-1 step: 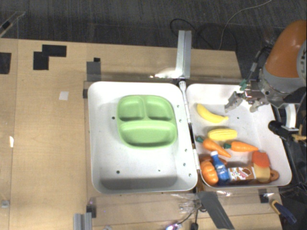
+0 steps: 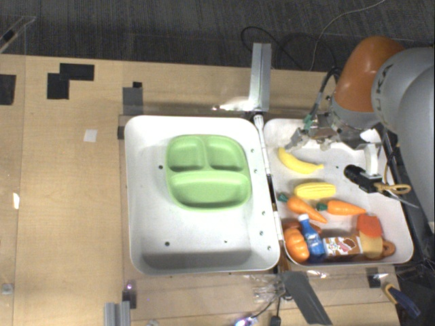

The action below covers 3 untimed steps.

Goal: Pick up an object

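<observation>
Pincer: the pincer (image 2: 314,132) hangs over the far end of the right bin (image 2: 406,233); whether it is apart or together I cannot tell, and nothing shows in it.
Nearest thing: a banana (image 2: 299,161) lies just beside and nearer than the pincer, near the bin's far-left corner.
Other things: corn (image 2: 315,191), two carrots (image 2: 336,208), a blue bottle (image 2: 312,240) and a brown bottle (image 2: 338,246) crowd the near half.
Left bin: left bin (image 2: 143,202) holds a green plate (image 2: 206,170) at its middle.
Risk: the banana's curve may let it roll or slip out; a descent too near the bin's wall could strike it.
</observation>
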Tool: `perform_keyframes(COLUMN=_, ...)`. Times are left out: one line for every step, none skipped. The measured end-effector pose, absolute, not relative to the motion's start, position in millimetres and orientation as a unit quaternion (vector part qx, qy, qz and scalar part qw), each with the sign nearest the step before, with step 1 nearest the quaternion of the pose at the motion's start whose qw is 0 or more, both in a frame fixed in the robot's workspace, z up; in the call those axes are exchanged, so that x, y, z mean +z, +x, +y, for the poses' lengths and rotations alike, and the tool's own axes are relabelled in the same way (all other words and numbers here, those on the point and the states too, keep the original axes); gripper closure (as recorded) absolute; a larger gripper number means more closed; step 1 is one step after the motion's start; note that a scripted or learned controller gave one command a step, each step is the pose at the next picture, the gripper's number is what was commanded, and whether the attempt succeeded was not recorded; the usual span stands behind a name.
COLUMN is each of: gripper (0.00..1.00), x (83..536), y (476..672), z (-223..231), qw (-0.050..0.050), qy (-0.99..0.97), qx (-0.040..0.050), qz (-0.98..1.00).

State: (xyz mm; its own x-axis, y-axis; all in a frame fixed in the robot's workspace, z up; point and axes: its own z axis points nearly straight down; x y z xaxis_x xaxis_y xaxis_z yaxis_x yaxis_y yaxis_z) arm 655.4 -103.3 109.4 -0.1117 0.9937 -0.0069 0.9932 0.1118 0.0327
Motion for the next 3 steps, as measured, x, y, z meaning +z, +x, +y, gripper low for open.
perform_keyframes(gripper=0.0, x=89, y=625.7, z=-90, qw=0.004, qy=0.626, qx=0.0036, qz=0.78)
perform_keyframes(gripper=1.0, x=102, y=628.5, z=-88, qw=0.007, qy=0.626, qx=0.0071, qz=0.78)
perform_keyframes(gripper=1.0, x=186, y=632.5, z=-37, qw=0.002, qy=0.708, qx=0.0024, qz=0.706)
